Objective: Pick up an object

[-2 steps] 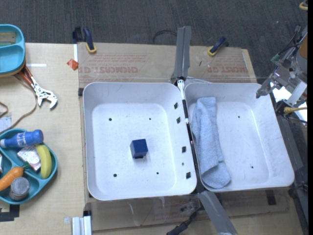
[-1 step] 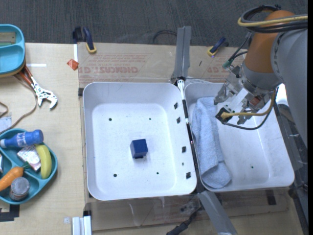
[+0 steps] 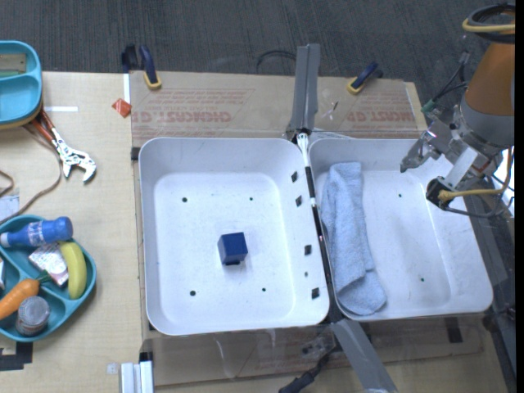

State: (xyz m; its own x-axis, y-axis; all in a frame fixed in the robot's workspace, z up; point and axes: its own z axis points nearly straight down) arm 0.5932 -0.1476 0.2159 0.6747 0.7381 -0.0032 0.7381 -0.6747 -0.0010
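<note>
A small dark blue cube (image 3: 232, 247) sits near the middle of the left bin (image 3: 164, 219). A light blue-grey towel (image 3: 349, 236) lies crumpled along the left side of the right bin (image 3: 426, 252), running from its far edge to its near edge. My gripper (image 3: 422, 177) hangs over the right bin's far right part, well to the right of the towel and far from the cube. Its two dark fingers (image 3: 409, 161) stand apart, open, with nothing between them.
A grey divider bar (image 3: 306, 88) runs between the bins at the back. On the bench to the left are a teal tray (image 3: 82, 289) holding a banana, bottle and carrot, a wrench (image 3: 72, 160), and another teal tray (image 3: 20, 80). Clamps (image 3: 147, 65) grip the cardboard's far edge.
</note>
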